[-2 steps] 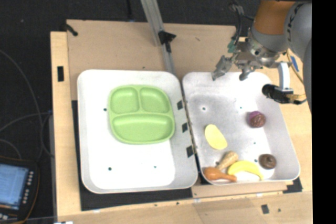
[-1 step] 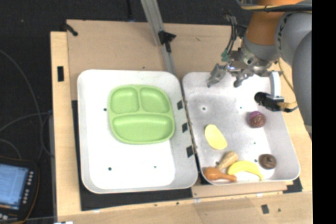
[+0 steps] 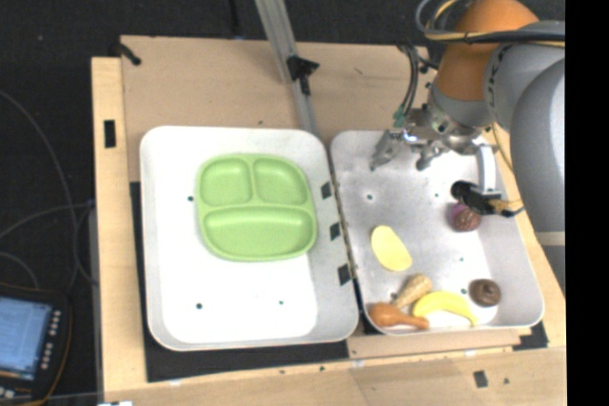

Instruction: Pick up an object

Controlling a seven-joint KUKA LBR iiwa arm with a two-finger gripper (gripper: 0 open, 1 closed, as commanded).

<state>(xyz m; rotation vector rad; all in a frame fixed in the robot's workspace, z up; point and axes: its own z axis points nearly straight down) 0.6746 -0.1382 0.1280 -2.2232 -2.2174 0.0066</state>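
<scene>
Nearest the lens, low in the right bin (image 3: 509,247): carrot (image 3: 398,318), banana (image 3: 445,307), disc (image 3: 390,248), plum (image 3: 465,218). Approach step, by the look: jaws (image 3: 407,150) spread wide, holding nothing, above the bin's far end. Next: descend over one.

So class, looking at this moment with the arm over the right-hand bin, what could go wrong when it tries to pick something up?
1. The banana, carrot and a tan piece crowd the near corner of the right bin, so a grab there might catch two items or the wall.
2. The yellow slice lies flat and may slip out.
3. The tool hovers over bare floor, far from all of them.
</scene>
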